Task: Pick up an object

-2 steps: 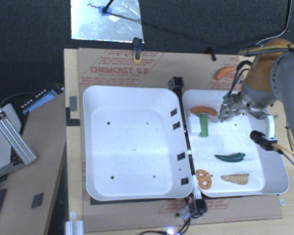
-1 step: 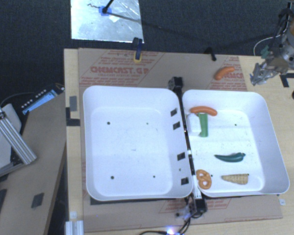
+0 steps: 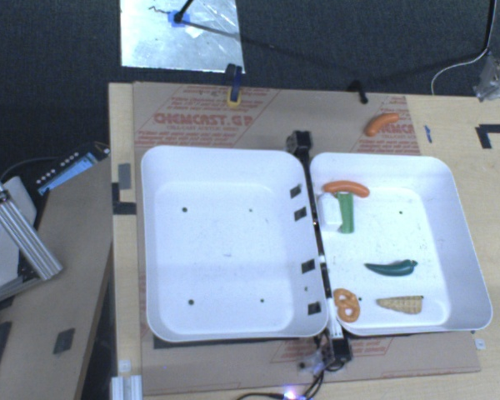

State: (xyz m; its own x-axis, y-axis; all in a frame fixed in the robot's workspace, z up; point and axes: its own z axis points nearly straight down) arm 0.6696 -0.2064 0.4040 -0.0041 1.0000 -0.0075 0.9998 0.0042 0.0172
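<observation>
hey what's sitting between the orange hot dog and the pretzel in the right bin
In the camera view, a green cylinder lies just below the orange hot dog; past it, bare white bin floor runs down to the pretzel.

I see two white bins [image 3: 225, 161] holding an orange sausage [image 3: 346, 188], a green stick [image 3: 347, 212], a dark teal pepper [image 3: 392, 267]. A tan-orange pretzel [image 3: 346, 304] and pale yellow corn [image 3: 401, 305] lie beside them.

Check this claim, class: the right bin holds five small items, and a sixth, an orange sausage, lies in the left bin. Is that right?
Not quite. The camera view shows that orange sausage lying on the bench behind the right bin, not in the left bin. The rest stands.
</observation>
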